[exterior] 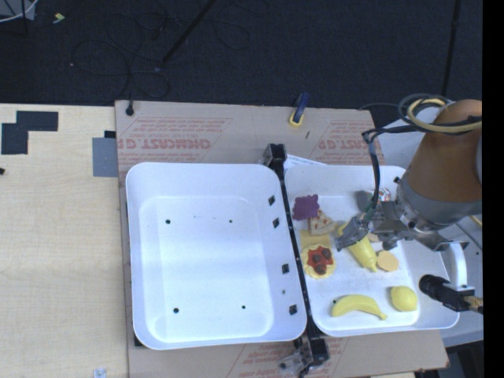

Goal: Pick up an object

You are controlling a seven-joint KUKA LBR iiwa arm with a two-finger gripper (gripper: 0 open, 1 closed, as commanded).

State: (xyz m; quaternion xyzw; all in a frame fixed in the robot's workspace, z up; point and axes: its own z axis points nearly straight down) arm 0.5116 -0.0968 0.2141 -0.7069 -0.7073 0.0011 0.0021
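Yellow pieces crowd the right bin's point(346, 178) right edge; jaws point(356, 235), state untellable, could nudge the yellow piece point(363, 253) aside.

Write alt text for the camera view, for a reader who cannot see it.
A grey robot arm reaches from the right, its gripper low over the right bin of toy food: a banana, a lemon, a purple piece and a small pizza. A left bin sits alongside.
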